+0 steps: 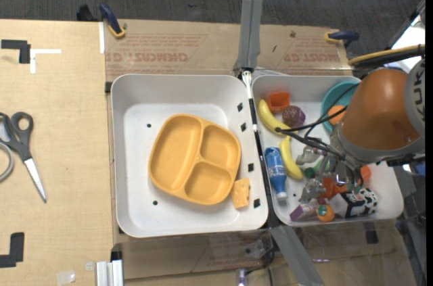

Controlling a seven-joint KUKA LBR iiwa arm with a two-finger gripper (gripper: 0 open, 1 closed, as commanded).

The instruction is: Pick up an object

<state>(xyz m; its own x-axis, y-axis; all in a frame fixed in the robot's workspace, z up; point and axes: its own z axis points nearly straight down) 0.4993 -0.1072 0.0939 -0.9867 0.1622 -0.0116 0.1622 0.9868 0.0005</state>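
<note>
Your end effector (323, 182) hangs low over the right bin (389, 210), grip unreadable, with the upright-lying blue bottle (275, 171) just to its left.

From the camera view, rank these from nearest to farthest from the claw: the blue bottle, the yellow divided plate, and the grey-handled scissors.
1. Blue plastic bottle, in the right bin just left of the claw.
2. Yellow three-section plastic plate, in the middle of the left bin.
3. Grey-handled metal scissors, on the bench at the far left.
</note>
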